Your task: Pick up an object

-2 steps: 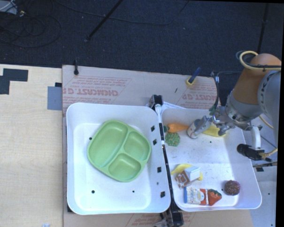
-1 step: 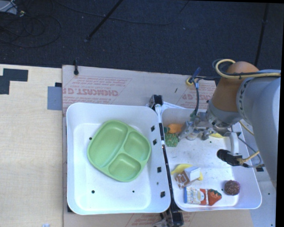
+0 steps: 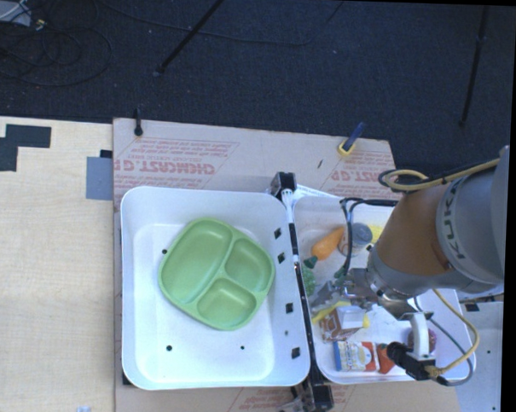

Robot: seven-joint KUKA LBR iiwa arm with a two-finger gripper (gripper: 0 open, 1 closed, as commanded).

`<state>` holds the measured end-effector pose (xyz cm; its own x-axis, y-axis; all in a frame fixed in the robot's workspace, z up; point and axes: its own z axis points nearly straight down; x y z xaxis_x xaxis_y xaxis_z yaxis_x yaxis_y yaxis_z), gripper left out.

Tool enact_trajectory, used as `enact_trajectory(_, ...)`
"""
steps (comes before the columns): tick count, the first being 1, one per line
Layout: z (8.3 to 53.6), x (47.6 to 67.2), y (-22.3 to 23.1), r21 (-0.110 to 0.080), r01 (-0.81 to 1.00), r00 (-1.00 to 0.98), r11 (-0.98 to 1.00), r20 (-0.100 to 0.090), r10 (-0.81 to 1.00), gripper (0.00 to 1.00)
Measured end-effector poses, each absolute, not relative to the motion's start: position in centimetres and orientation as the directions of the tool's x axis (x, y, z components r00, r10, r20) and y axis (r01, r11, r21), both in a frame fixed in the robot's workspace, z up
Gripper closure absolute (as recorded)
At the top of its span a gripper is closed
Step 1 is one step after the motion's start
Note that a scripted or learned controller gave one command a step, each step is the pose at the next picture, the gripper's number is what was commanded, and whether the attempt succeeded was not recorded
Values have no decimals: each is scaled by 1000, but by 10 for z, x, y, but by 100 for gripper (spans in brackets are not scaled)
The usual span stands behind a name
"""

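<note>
Claw (image 3: 344, 292) low in right bin (image 3: 456, 372), grip state unclear; one green tray (image 3: 217, 273) in left bin (image 3: 142, 324).

Slanted overhead view of both bins (image 3: 128, 238)

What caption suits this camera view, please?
KUKA arm reaching into the cluttered right bin; left bin holds a green divided plate.

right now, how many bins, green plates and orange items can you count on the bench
white bins: 2, the left bin and the right bin
green divided plates: 1, the plate lying in the left bin
orange items: 1, the carrot-like piece in the right bin
total: 4
The rest of the right bin's clutter is too jumbled to sort.
</note>
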<state>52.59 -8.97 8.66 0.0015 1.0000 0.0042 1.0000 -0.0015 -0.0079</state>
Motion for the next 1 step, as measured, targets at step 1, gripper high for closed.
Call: enact_trajectory(1,87,499,-86,9,1000,2,-2,-1,1000,0)
